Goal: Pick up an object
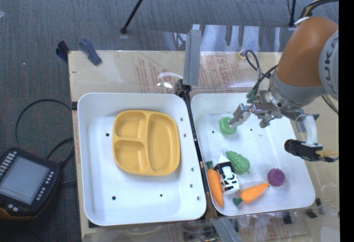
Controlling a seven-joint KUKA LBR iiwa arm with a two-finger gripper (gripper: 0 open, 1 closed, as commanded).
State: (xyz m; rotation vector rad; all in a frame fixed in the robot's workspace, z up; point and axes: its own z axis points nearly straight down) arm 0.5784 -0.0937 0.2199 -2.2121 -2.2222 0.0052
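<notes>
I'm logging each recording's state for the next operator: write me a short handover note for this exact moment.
Hand: low over the right bin, far-left part, fingers open, one fingertip next to the green round toy. Nothing between the fingers.
Right bin, near side: green bumpy toy, purple ball, two carrots, black-and-white tag block.
Left bin: yellow divided plate.
Done: nothing lifted yet.
Left: grip one item, likely the green round toy, and raise it.
</notes>
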